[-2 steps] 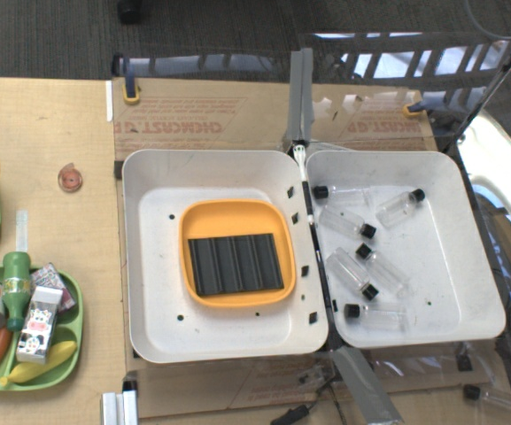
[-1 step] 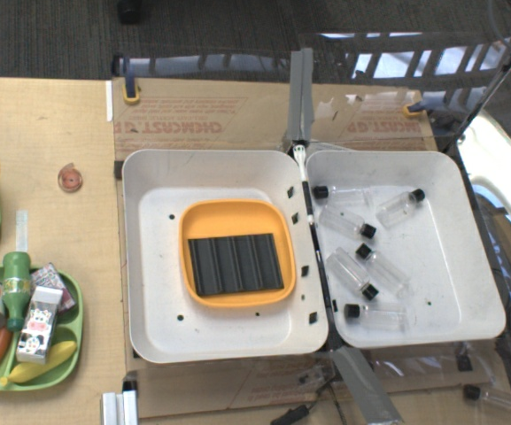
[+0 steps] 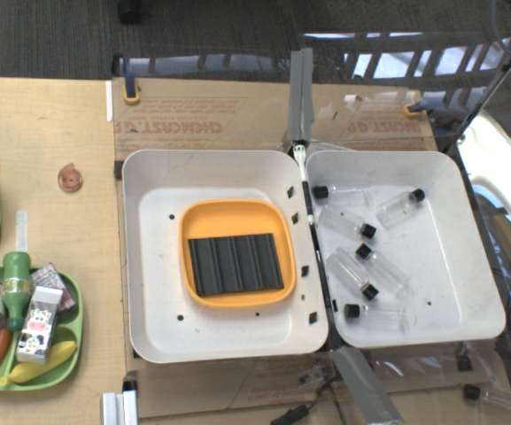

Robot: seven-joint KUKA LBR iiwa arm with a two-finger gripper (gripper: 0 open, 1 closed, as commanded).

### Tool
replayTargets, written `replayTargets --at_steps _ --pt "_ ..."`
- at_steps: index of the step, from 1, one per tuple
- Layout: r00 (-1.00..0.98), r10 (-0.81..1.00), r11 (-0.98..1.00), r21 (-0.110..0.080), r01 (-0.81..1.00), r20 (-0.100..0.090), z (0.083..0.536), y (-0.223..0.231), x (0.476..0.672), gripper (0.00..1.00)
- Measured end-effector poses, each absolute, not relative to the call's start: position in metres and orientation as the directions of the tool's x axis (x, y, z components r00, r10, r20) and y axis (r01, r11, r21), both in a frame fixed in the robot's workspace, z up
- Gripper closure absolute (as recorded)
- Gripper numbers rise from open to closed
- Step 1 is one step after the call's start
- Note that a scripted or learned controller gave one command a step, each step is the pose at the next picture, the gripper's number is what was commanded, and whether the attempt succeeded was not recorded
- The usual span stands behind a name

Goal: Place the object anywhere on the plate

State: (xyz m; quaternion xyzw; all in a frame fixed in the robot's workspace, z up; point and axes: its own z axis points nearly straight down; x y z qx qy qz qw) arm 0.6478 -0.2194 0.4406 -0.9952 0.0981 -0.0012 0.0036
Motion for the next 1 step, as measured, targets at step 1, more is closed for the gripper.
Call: replayTargets --at_steps 1 --pt "0.981 -0.195 -0.981 -0.008 -0.195 0.003 0.4412 -0.2191 0.6445 0.0"
